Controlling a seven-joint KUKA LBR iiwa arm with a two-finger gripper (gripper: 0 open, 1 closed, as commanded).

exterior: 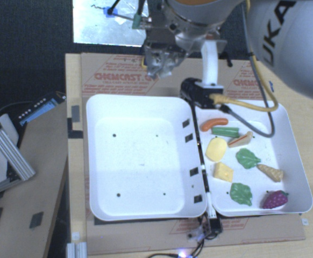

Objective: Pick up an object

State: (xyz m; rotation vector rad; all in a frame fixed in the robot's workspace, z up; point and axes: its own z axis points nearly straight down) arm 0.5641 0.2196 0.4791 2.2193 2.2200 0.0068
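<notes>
Above the far edge of the left bin [100, 109], your gripper [159, 63] hangs high; whether it is released or clenched I cannot tell, and nothing shows in it. Every toy food, sausage [214, 123] to grapes [275, 199], lies in the right bin [298, 171]. Judging by that, the whole pick is left.

Toy foods [237, 160] scattered flat, seemingly plastic, in right bin [299, 176]

toy foods [237, 157] in right bin [299, 168]
</notes>
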